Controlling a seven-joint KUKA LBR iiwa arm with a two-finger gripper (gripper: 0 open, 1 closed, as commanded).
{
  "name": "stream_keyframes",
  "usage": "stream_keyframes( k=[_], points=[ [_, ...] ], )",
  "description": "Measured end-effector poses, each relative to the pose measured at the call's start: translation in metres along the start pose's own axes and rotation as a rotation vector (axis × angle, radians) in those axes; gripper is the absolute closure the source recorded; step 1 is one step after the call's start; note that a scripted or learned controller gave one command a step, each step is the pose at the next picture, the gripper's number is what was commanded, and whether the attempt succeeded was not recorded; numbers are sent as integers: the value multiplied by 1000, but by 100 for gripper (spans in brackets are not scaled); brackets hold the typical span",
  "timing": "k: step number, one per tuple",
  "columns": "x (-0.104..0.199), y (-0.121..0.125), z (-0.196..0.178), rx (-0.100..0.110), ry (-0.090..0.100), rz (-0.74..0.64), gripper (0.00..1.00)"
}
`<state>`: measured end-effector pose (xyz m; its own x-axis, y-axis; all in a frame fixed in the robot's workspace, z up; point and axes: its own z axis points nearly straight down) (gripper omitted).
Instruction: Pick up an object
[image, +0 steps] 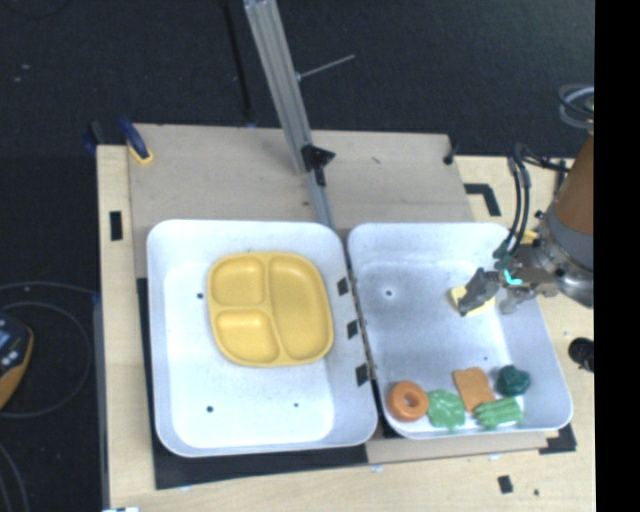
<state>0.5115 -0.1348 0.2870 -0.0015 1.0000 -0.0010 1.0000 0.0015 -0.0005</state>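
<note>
Just under the jaws (483, 292) in the right bin (420, 330) I see a small yellow object (464, 297), touching or nearly so; grip unclear, I cannot tell their opening, so pickup reads unfinished.

My bench (250, 170) is a pale wooden board, and two shallow white bins rest directly on it side by side. The right bin (420, 330) lies under my gripper (478, 295); the left bin (180, 400) sits well off to my gripper's far side, its edge touching the right bin's. A slanted metal post (285, 90) rises from the bench's back part, beyond the seam between the bins.
</note>
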Motion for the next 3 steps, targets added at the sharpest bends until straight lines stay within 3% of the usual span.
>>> stream_keyframes(
  k=[1, 2, 3],
  points=[
    [0, 1, -1, -2, 0, 0, 0],
    [7, 6, 57, 4, 1, 1, 0],
    [5, -4, 106, 3, 1, 1, 0]
  ],
)
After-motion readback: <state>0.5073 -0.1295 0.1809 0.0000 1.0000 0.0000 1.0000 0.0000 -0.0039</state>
